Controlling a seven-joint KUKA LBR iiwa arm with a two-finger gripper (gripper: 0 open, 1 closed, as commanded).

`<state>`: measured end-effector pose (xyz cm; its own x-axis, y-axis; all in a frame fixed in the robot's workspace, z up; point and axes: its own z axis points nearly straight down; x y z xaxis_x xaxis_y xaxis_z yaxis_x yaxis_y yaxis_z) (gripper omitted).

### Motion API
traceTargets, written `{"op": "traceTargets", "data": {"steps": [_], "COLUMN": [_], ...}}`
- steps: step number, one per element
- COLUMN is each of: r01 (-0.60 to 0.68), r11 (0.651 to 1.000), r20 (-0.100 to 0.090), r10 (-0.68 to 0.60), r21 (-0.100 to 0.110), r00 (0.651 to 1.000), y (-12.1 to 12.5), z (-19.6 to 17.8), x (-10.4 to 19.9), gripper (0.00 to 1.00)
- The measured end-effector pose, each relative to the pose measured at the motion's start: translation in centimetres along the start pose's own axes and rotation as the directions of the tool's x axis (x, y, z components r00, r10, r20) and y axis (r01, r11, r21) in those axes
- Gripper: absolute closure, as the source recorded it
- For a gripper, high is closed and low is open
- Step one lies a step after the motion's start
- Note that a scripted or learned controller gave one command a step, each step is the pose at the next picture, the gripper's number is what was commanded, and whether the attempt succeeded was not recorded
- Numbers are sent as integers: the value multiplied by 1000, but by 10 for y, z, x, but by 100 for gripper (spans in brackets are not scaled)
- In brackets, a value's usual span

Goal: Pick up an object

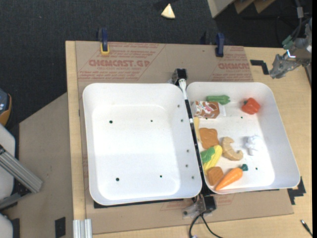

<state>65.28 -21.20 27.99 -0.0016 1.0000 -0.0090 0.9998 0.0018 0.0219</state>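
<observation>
The gripper (pixel 283 66) is hanging off past the right bin's (pixel 277 133) far corner, half cut off, too blurred for me to judge. Toy food, carrot (pixel 229 178) included, is lying in that bin.

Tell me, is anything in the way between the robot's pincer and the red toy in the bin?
Nothing visible is. The pincer hangs over the bench beyond the right bin's far right corner. The red toy lies alone near that same corner, apart from the green toy and other toys.
</observation>
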Motion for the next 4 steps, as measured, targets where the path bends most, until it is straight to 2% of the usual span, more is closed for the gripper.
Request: {"op": "traceTargets", "data": {"steps": [1, 2, 3, 4], "r01": [-4, -1, 3, -6], "r11": [1000, 999, 1000, 1000], "r20": [-10, -15, -14, -9], "r10": [4, 1, -2, 6], "r21": [27, 34, 27, 29], "r00": [1000, 1000, 1000, 1000], "y": [-56, -146, -177, -178], "z": [34, 78, 91, 142], "x": [12, 75, 134, 96], "gripper": [100, 100, 100, 100]}}
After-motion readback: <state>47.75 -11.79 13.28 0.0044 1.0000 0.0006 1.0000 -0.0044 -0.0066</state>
